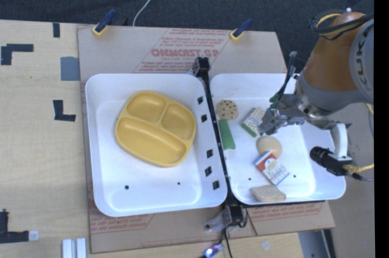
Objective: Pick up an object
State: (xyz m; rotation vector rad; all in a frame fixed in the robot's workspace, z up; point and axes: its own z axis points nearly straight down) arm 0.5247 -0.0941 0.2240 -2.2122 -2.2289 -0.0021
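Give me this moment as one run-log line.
claw: over right bin, above round bun | grasp: unconfirmed | yellow tray: left bin

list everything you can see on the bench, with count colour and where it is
bins: 2, white, side by side on the brown board
plate: 1, yellow, three compartments, in the left bin
cookie: 1, tan with dark specks, right bin near the divider
green stick: 1, green, right bin, just below the cookie
packet: 1, green and white, right bin, next to the hand
round bun: 1, beige, right bin, middle
small box: 1, red, white and blue, right bin, below the bun
flat bread piece: 1, tan, right bin, front edge
clamps: 2, blue and yellow, at the board's far edge
arm: 1, grey and orange, from the right
hand: 1, dark, above the right bin
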